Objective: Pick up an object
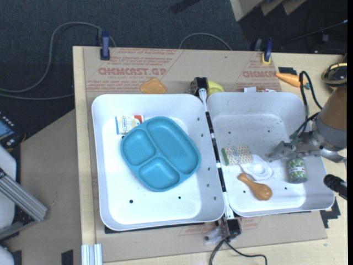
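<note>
My gripper (292, 150) hangs over the right side of the right bin (259, 106), at the end of the grey arm that comes in from the right. Just below it stands a small clear jar with green contents (297, 170), close to the gripper; contact cannot be judged. Left of the jar lie a white crumpled piece (258, 169), a tan spoon-shaped object (256, 186) and a patterned packet (237, 154). In the left bin (110, 192) rests a blue divided plate (159, 153) with a small white carton (128, 122) at its upper left.
On the bench behind the bins lie an orange lump (153, 85), a yellow ball (214, 87) and an orange carrot-like piece (287, 78). Blue clamps (104, 43) hold the board at the back. A cable (306, 93) loops near the arm.
</note>
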### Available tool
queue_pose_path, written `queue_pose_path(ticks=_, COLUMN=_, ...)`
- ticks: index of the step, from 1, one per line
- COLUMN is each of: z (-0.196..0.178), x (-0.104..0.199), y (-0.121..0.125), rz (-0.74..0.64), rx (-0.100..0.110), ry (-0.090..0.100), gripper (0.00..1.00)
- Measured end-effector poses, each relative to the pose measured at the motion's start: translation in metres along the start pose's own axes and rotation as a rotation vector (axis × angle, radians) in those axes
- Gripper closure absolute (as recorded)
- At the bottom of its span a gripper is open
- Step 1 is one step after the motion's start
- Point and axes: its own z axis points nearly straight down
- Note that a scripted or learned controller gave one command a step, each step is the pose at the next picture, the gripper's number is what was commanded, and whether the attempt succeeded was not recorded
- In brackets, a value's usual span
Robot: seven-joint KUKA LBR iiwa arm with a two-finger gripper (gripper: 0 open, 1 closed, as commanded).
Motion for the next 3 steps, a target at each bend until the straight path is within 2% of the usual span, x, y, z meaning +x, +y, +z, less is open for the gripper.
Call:
queue_pose_path(ticks=1, z=0.007, x=0.003, y=-0.056, rz=0.002, rx=-0.002, ry=-0.004, gripper=0.00)
queue_pose_path(ticks=2, z=-0.004, x=0.002, y=-0.054, rz=0.001, rx=-0.007, ry=-0.008, gripper=1.00)
queue_pose_path(ticks=3, z=-0.103, x=0.001, y=0.106, rz=-0.007, rx=-0.027, ry=-0.018, gripper=1.00)
